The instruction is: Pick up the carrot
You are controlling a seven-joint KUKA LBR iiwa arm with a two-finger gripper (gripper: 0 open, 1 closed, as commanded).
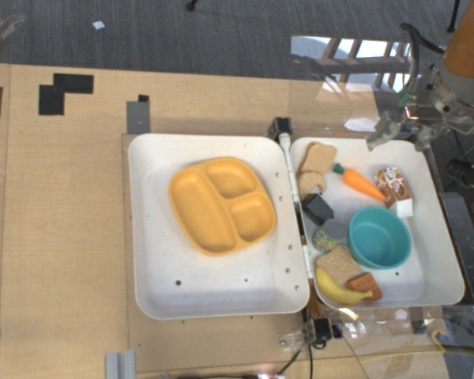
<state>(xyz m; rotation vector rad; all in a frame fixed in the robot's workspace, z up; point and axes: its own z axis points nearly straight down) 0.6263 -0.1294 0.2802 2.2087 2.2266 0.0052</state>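
Camera view: carrot (359, 182) in right bin (442, 290), far half, between bread slice (317, 158) and wrapped snack (393, 185). Gripper (396, 126) above far rim, state cannot tell. Risk: snack just beside carrot, may get grabbed instead.

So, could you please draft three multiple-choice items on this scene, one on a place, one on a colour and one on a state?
1. Where does the carrot lie?
A. in the right bin
B. on the yellow plate
C. on the floor

2. What colour is the bowl?
A. red
B. teal
C. black

3. How does the end effector stand to the carrot?
A. clamped on it
B. apart from it, above the bin's far edge
C. pressing it into the bowl

Answers:
1 A, it rests on the right bin floor near the far wall.
2 B, its rim and inside are teal.
3 B, bare bin shows between them.
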